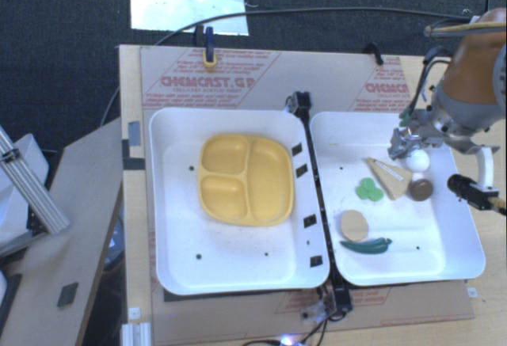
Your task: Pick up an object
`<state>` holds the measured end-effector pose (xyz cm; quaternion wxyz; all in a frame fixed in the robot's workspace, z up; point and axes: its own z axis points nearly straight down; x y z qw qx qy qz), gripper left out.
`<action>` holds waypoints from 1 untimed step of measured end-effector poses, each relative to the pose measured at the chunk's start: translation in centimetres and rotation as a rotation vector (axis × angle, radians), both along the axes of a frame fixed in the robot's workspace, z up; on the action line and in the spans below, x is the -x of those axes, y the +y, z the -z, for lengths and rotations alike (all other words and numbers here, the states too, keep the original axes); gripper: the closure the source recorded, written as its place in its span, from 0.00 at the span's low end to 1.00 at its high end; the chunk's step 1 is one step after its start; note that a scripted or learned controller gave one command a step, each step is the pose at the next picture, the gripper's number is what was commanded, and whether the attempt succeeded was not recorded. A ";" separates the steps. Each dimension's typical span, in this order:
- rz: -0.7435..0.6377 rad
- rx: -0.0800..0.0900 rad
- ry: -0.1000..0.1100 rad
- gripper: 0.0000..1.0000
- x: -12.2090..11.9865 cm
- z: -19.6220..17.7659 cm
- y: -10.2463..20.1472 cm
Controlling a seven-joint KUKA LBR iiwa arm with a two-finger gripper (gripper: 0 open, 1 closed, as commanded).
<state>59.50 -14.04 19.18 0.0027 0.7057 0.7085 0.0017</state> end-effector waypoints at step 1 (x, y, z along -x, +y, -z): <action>-0.001 0.000 0.000 1.00 -0.2 -4.2 0.0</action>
